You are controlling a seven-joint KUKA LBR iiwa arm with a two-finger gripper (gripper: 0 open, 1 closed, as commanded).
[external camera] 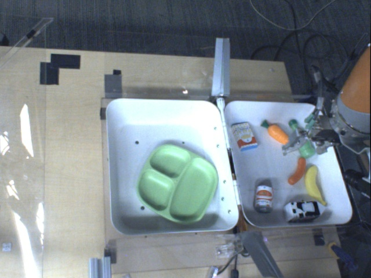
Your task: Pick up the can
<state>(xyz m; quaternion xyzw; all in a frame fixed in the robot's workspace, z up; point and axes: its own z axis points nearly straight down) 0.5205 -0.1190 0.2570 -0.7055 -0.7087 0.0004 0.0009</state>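
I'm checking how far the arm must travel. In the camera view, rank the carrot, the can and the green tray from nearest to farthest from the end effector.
From the end effector at the right bin's far right:
1. Carrot, just to its left in the right bin.
2. Can, at that bin's near-left.
3. Green tray, in the left bin.

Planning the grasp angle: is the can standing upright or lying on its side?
Upright. The can shows its round top toward the camera with the label wrapped below it, standing on the floor of the right bin.
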